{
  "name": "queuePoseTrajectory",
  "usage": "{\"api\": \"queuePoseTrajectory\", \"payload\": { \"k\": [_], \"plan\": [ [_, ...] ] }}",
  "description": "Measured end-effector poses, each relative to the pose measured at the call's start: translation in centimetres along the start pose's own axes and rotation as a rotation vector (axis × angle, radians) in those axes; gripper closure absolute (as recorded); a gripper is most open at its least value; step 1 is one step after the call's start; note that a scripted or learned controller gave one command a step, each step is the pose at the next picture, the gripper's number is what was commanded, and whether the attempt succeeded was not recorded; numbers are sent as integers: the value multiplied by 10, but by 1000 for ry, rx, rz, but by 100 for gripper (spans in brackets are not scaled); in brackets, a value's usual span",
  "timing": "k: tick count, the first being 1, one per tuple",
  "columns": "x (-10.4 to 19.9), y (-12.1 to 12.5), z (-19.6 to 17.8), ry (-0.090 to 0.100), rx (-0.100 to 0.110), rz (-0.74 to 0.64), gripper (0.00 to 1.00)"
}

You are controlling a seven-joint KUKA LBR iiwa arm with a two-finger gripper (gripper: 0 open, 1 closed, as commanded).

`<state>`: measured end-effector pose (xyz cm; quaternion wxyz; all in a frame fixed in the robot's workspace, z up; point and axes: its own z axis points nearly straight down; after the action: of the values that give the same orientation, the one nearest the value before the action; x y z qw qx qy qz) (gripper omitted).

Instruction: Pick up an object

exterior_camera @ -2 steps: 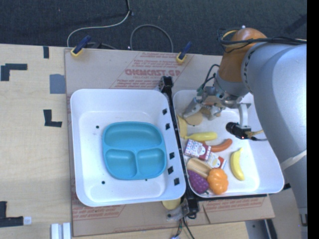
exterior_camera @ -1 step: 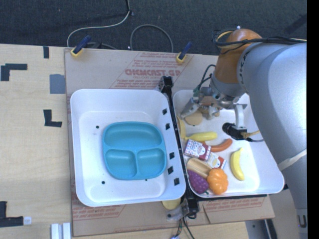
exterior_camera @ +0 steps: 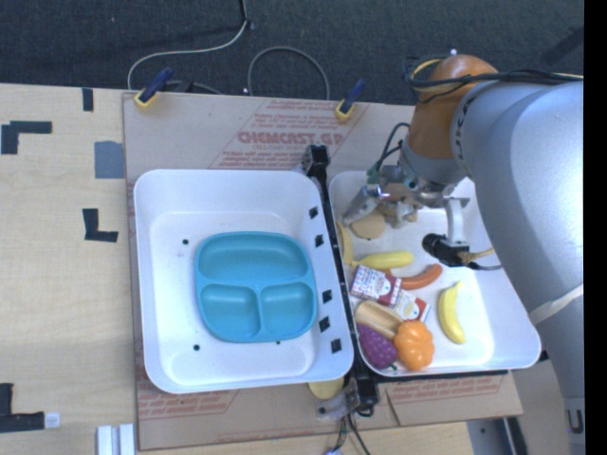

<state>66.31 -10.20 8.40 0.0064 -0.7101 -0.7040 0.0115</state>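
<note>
My gripper [exterior_camera: 387, 203] hangs low over the far end of the right bin [exterior_camera: 493, 344], under the orange wrist band. Directly below and in front of it lies a tan, bread-like piece [exterior_camera: 368, 226]. Toward the near side lie a yellow pod [exterior_camera: 387, 260], an orange-red sausage [exterior_camera: 424, 275], a red and white carton [exterior_camera: 377, 286], a yellow banana [exterior_camera: 451, 315], a bun [exterior_camera: 376, 318], purple grapes [exterior_camera: 377, 350] and an orange fruit [exterior_camera: 415, 345]. Nothing shows as held by the gripper.
The left bin [exterior_camera: 161, 254] holds a blue divided plate [exterior_camera: 254, 286]. A black divider [exterior_camera: 327, 254] with clips runs between the bins. The big grey arm covers the right bin's right side. Cables lie behind the board.
</note>
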Motion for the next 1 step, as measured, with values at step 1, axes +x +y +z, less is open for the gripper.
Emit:
{"api": "queuePoseTrajectory", "payload": {
  "k": [1],
  "plan": [
    [1,0,0,0,0,0,0]
  ]
}}
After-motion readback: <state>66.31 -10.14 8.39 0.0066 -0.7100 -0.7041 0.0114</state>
